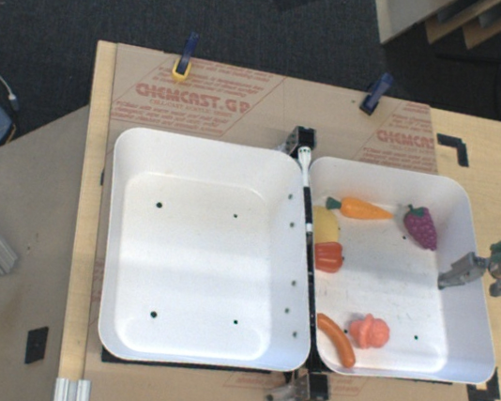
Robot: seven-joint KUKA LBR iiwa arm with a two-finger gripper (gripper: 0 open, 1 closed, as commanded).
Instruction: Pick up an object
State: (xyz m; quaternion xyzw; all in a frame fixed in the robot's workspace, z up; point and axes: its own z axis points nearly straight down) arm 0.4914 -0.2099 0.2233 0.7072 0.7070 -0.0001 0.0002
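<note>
1. Nearest the camera, at the right-hand shallow white plastic bin's (459,206) front edge, lie an orange sausage-shaped toy (336,341) and, just beside it to the right, a pink lumpy rounded toy (368,332).
2. Further in, against that bin's left wall, a red pepper-like toy (328,255) sits touching a pale yellow toy (324,224) just behind it.
3. At the bin's right rim is the grey two-finger gripper (459,273), reaching in from the right, low over the rim and apart from every toy. Nothing is seen between its fingers; how far they are parted cannot be told.
4. Toward the back of the bin, an orange carrot toy with a green top (360,208) lies across, and a purple grape-bunch toy (422,227) lies near it to the right.
5. The left-hand shallow white bin (209,164) adjoins the right one.
6. Both rest on a tan cardboard sheet (276,104) printed in red with "CHEMCAST" in two places; the rest is too small to read. A blue-and-yellow clamp (185,60) and a dark blue clamp (377,93) grip its far edge.
</note>
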